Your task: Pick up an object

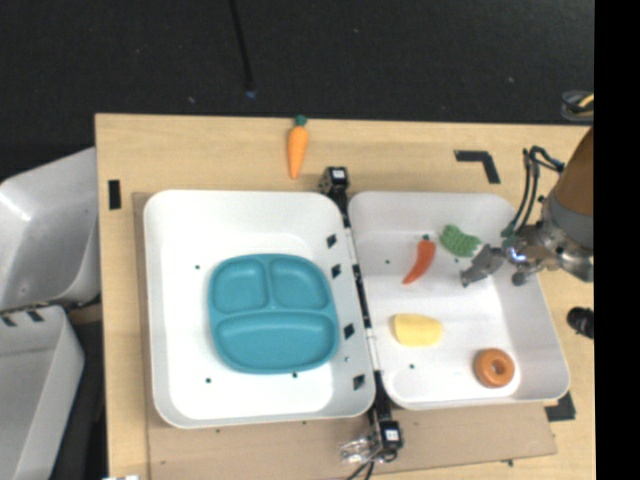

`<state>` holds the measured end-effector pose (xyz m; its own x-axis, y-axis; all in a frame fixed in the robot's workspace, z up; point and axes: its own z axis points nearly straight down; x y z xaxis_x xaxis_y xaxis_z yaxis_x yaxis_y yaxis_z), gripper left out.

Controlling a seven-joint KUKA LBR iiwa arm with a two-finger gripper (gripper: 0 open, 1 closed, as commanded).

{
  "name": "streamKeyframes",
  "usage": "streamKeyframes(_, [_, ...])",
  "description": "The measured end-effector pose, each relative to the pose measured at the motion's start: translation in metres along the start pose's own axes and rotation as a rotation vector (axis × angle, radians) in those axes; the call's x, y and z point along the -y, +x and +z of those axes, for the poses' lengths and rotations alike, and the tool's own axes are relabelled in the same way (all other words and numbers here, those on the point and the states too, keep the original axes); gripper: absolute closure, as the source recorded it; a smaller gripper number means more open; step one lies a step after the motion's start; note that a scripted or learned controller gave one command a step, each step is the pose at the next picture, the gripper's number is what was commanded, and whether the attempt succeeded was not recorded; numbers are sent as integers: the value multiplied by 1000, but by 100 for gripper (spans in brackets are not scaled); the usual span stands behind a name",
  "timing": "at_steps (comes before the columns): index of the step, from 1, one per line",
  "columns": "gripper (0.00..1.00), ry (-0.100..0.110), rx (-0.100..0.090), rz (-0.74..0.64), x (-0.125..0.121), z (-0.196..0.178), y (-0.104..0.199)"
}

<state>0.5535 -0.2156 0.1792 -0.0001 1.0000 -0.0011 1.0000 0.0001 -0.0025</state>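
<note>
The grey two-finger gripper (478, 271), fingers spread apart and empty, hovers just beside the small green knobbly plastic toy (460, 239); it looks light and stiff, best pinched across its narrow middle.

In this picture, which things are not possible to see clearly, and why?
- Gripper: small and dark in the camera view; what its fingers are doing is unclear.
- Arm: cut off by the right edge.
- Green object: too small to identify.
- Small black parts on the bin divider: too small.

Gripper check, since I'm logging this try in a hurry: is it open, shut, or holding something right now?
Gripper: cannot be told from this view; it sits over the right bin, beside the green toy.
</note>
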Motion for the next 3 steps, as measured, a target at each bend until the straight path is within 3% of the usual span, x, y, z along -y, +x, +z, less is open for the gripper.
streamKeyframes(1, [0,2,-1,1,5,59,7])
streamKeyframes(2, [0,-1,0,4,5,79,6])
streamKeyframes(3, [100,-6,2,7,4,67,4])
